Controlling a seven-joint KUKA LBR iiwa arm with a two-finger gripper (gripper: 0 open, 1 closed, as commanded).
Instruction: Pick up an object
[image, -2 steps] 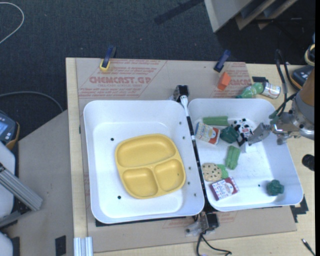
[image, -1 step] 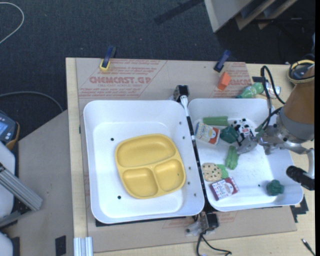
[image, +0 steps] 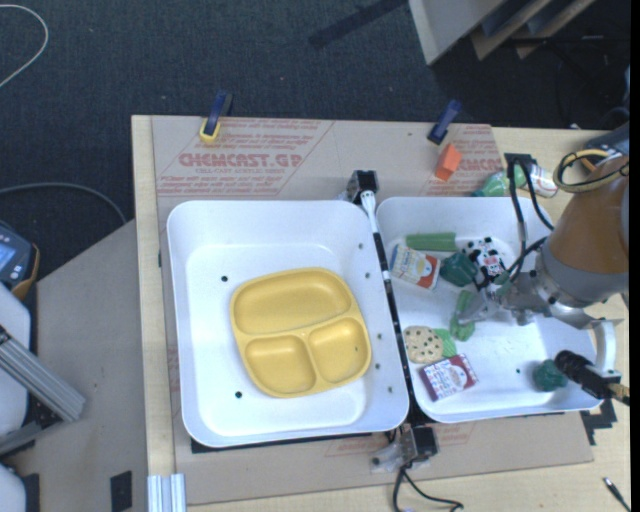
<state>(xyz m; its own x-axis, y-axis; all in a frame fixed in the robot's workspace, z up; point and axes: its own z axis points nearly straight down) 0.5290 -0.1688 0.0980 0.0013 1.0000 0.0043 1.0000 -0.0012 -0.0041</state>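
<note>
Nearest me, low in frame, a red packet (image: 448, 378) and cookie (image: 422, 344) lie in the right bin (image: 500, 405); my tool (image: 478, 303) sits mid-right by a green piece (image: 464, 312), grip unreadable; clutter above risks a glancing, slipped pick.

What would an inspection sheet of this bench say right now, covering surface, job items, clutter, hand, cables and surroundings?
Surface: left bin and right bin side by side on a board.
Job's things: right bin holds a cookie, red packet, green bar, white carton and a teal piece.
Clutter: yellow divided tray in left bin.
Hand: low over right bin beside a green object; grasp unclear.
Cables: black cable at the arm.
Surroundings: dark carpet.
</note>
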